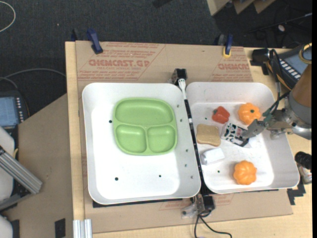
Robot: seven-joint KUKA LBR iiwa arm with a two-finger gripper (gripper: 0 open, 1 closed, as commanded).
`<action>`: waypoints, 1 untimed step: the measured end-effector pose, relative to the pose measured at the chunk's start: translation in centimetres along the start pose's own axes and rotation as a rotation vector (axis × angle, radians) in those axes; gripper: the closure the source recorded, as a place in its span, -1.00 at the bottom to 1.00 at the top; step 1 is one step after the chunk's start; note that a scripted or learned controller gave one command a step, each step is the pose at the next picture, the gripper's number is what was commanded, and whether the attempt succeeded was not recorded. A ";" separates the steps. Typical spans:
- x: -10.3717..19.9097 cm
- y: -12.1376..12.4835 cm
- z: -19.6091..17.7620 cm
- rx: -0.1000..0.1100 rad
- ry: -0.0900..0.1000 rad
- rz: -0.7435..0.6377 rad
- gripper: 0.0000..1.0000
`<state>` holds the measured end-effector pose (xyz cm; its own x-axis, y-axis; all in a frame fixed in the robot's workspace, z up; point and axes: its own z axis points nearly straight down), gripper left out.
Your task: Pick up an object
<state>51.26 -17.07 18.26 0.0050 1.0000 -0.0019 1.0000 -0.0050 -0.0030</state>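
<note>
**Gripper low over the right bin's clutter**

Over the right bin (277,175) the gripper (253,128) reaches in from the right edge, its grey arm (297,108) slanting down toward the bin's middle. Whether it is open or closed cannot be told from this angle, and nothing is visibly caught in it. Just beside its tip lies a small black-and-white patterned object (234,133), tilted. An orange pumpkin (248,113) sits just behind the tip, and a red pepper (221,115) lies to that pumpkin's left. A slice of toast (208,135) rests near the bin's left wall, with a white block (214,155) in front of it. A second orange pumpkin (244,172) sits near the front rim, apart from the rest. Next door, the left bin (99,182) holds a green divided tray (145,125) with three compartments.
</note>
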 end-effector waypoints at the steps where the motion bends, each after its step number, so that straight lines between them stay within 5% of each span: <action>1: -5.5 3.8 6.7 -0.007 0.002 -0.002 -1.00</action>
<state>54.99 -22.55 11.60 0.0028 1.0000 0.0002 1.0000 -0.0028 0.0036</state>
